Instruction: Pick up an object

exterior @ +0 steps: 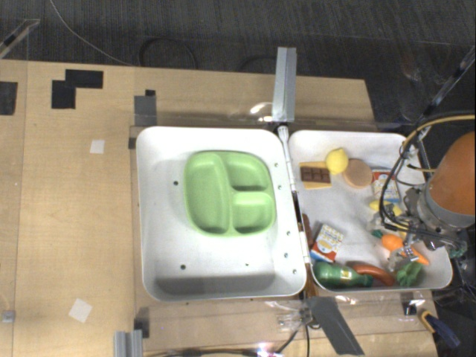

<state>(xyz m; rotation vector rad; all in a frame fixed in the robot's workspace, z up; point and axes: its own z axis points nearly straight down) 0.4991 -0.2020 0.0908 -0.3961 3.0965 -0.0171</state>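
**Arm low over right bin**

Camera view: gripper sits at 4 o'clock in the right bin, among a carrot, a green bottle and a lemon. Jaw state cannot be told. Left bin holds a green tray.

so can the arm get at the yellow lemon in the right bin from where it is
Probably yes. The lemon lies uncovered near the back of the right bin, with only the chocolate bar and a tan round piece beside it. The arm hangs over the same bin's right side.
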